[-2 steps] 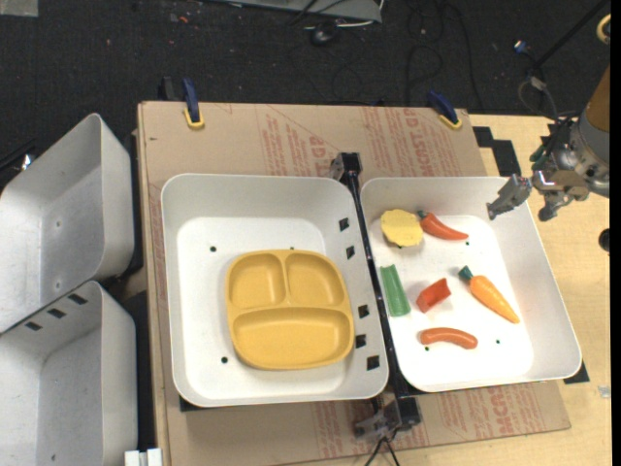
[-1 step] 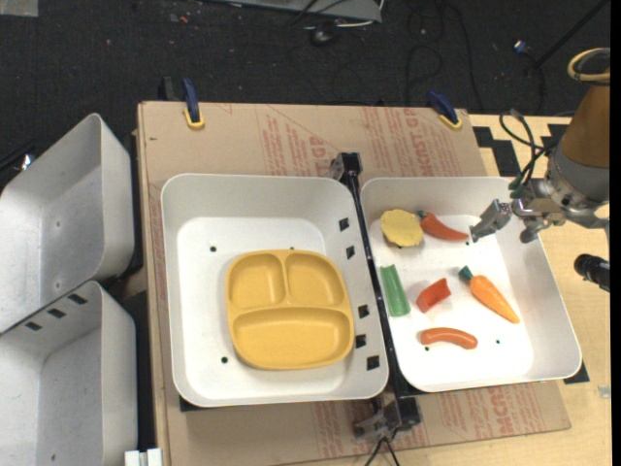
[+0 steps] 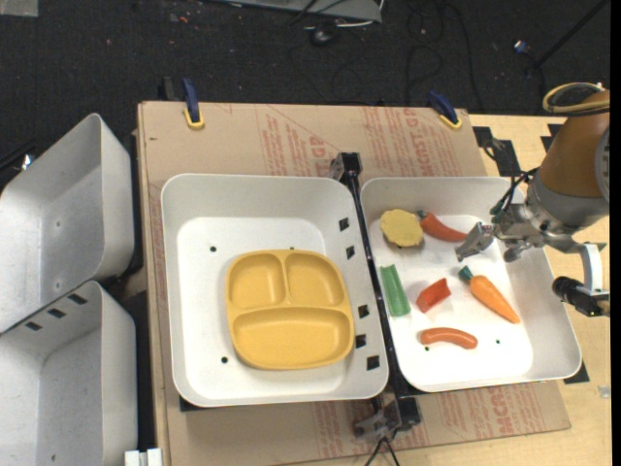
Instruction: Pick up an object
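The right bin (image 3: pixel 553 357) holds several toy foods: a yellow round piece (image 3: pixel 401 228), a red pepper (image 3: pixel 443 228), a green stick (image 3: pixel 393 289), a small red wedge (image 3: pixel 433 294), an orange carrot (image 3: pixel 493 297) and a red-orange sausage (image 3: pixel 448 337). My gripper (image 3: pixel 492 248) hangs over the bin's upper right part, just right of the red pepper and just above the carrot's green top. Its fingers (image 3: pixel 471 244) are spread open, with nothing between them.
The left bin (image 3: pixel 194 260) carries a yellow divided plate (image 3: pixel 289 309). A black divider (image 3: pixel 367 260) runs between the two bins. Two larger white tubs (image 3: pixel 58 221) stand off the bench at the left. The arm's grey body and orange band (image 3: pixel 572 158) come in from the right.
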You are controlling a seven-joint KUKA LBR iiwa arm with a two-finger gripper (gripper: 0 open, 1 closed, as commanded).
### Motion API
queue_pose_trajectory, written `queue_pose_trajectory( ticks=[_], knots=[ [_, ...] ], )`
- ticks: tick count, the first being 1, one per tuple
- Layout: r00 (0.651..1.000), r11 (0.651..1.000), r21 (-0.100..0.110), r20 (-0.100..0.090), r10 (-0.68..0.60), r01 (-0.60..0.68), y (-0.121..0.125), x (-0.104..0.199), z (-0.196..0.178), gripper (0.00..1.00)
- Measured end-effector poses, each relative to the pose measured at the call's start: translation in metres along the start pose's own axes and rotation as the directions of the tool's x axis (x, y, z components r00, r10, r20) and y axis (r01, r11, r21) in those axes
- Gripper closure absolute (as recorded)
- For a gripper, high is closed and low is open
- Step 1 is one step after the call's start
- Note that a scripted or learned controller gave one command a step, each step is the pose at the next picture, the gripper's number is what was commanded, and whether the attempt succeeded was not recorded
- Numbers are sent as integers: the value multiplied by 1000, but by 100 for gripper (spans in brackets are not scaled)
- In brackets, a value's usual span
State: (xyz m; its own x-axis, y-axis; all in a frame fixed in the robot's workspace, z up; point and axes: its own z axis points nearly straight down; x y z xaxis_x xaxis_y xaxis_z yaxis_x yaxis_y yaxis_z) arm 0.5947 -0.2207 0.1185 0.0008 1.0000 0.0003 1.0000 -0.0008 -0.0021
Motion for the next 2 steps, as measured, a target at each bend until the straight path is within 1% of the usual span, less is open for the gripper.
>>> queue_pose_trajectory(
  ticks=[1,2],
  knots=[
    [1000,1000,-5,2,-1,1,1,0,-13,100],
    [1000,1000,-5,2,-3,3,-7,5,-68,100]
  ],
)
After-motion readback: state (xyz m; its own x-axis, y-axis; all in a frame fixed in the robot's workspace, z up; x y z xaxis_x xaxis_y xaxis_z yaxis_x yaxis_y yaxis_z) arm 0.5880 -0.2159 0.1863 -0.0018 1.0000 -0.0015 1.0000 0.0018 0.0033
